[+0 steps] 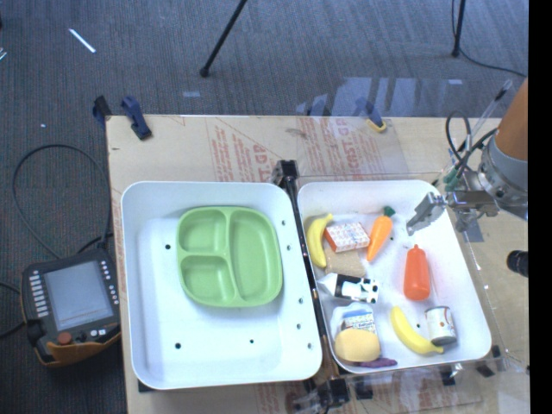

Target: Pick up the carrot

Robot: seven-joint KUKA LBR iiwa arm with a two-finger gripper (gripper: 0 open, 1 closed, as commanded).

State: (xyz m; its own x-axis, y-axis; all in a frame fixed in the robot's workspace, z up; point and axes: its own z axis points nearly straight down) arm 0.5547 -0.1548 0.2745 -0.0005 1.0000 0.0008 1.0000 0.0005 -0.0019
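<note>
The carrot (379, 237) is orange with a small green top. It lies tilted in the upper middle of the right bin (470, 270), between a red-and-white box (347, 235) and an orange bottle (417, 272). My gripper (446, 220) hangs over the right bin's upper right corner, to the right of the carrot and apart from it. Its fingers stand open with nothing between them.
The right bin also holds a banana (317, 240) at its left wall, a black-and-white toy (354, 289), a second banana (412, 331), a can (440, 324) and a yellow round item (357, 345). A green divided plate (230, 255) sits in the left bin (155, 335).
</note>
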